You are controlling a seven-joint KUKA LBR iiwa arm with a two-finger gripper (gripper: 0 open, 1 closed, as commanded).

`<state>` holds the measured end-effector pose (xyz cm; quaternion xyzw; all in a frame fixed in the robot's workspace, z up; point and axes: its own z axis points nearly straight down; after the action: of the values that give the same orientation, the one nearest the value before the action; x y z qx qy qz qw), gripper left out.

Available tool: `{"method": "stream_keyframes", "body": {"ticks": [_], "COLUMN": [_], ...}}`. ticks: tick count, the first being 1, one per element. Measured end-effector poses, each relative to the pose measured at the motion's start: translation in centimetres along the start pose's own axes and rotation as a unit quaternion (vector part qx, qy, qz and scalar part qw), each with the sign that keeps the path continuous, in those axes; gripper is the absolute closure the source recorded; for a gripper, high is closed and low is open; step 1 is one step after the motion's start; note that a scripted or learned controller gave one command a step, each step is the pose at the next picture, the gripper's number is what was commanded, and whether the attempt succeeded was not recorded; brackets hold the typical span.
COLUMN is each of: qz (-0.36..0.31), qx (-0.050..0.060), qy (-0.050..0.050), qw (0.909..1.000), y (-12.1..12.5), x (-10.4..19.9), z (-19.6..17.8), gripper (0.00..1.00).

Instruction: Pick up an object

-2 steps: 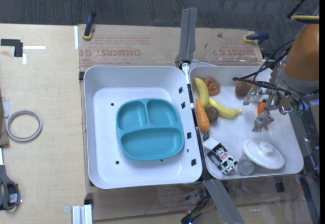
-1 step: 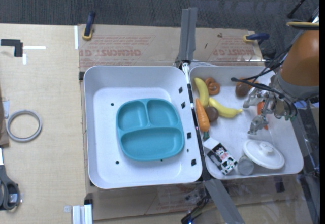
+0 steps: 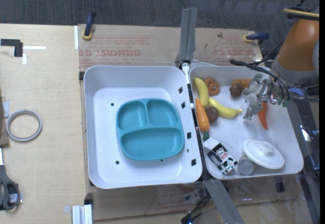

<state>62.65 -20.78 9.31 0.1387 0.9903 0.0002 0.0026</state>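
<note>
Orange and yellow plastic play food crowds the upper left of the right-hand shallow white bin [image 3: 297, 154]: two yellow toy bananas, one upright by the divider [image 3: 201, 90] and one lying across [image 3: 225, 109], a long orange carrot [image 3: 202, 117] along the left wall, a small brown pretzel-like ring [image 3: 213, 87], a dark brown round piece [image 3: 211, 114] and another brownish lump [image 3: 235, 91] near the top. The metal two-finger gripper [image 3: 252, 109] hangs over the middle right of that bin, fingers pointing down and a little left; whether they stand apart or together I cannot tell at this size. Nothing shows between them. Just beside it, to the right, lies a slim red-orange chilli-shaped piece [image 3: 263, 117].

Lower in the bin sit a white domed lid with a knob [image 3: 263, 154], a small grey cup [image 3: 246, 167] touching it, and a black-and-white patterned carton [image 3: 220, 157]. The left-hand white bin [image 3: 96, 131] carries a teal three-compartment plastic tray [image 3: 150, 129].

The nearest candidates look like the lying banana and the chilli piece. Both are probably light, hollow, stiff and rather slick, so a grip across the narrow width at mid-length would likely hold better than one at a tapered tip, where the shell could squirt out.
</note>
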Motion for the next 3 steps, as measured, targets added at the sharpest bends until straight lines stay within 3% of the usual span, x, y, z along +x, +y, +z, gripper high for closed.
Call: {"method": "stream_keyframes", "body": {"ticks": [1, 2, 3], "qz": [0.075, 0.110, 0.205], "qx": [0.001, 0.000, 0.001], "qy": [0.001, 0.001, 0.001], "qw": [0.9972, 0.9940, 0.9788], "y": [-1.2, -1.4, -3.3], "x": [4.2, 6.3, 7.0], "z": [0.0, 0.0, 0.0], "gripper": [0.00, 0.00, 0.00]}}
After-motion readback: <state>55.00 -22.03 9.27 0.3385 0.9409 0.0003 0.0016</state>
